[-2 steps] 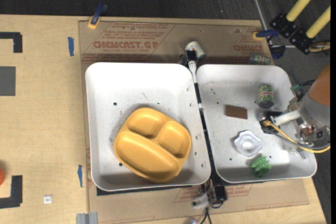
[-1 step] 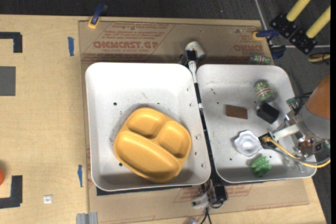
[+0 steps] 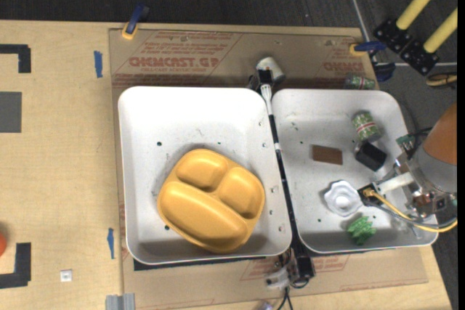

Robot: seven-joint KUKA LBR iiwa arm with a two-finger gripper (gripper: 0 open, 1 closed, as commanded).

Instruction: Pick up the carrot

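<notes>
End effector [image 3: 420, 201] low in the right bin [image 3: 305, 104], carrot not yet picked out.

We see the arm [image 3: 443, 145] reaching in from the right, its end effector down by the bin's near right corner, and whether it is open or closed we cannot tell. We cannot place the carrot for sure: the green tuft [image 3: 360, 228] just beside the end effector may be its leafy top. A white cup [image 3: 341, 197], black block [image 3: 371, 155] and small can [image 3: 365, 124] crowd close, probably why the approach comes from the bin's edge. The yellow loaf [image 3: 211, 198] sits alone in the left bin [image 3: 145, 112].
</notes>
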